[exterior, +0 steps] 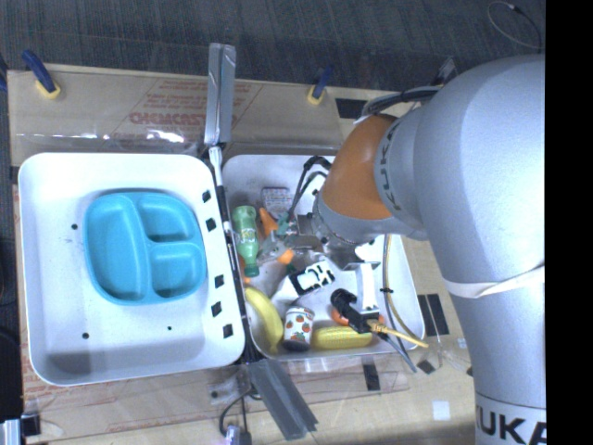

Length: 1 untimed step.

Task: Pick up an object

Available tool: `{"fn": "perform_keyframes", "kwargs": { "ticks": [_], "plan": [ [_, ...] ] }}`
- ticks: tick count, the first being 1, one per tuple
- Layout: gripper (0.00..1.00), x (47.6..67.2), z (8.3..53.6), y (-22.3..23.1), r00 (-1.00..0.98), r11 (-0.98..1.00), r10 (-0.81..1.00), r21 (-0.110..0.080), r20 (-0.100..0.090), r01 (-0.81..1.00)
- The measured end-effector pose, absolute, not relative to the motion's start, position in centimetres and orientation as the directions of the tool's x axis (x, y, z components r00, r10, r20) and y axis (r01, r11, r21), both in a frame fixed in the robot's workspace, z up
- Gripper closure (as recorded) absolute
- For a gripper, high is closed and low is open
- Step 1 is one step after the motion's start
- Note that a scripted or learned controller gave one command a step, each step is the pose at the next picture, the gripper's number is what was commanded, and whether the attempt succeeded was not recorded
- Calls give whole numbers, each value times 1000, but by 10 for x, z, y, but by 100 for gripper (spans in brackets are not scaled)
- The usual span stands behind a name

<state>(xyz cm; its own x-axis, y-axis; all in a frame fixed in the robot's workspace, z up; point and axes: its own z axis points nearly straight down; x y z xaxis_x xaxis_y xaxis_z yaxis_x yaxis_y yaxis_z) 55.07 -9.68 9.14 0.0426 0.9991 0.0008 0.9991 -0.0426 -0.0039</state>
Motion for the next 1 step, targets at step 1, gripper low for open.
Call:
{"fn": "perform_keyframes", "kwargs": {
  "ticks": [1],
  "plan": [
    [0, 596, 92, -110, 76, -76, 997, -1, 0, 997]
  ]
}}
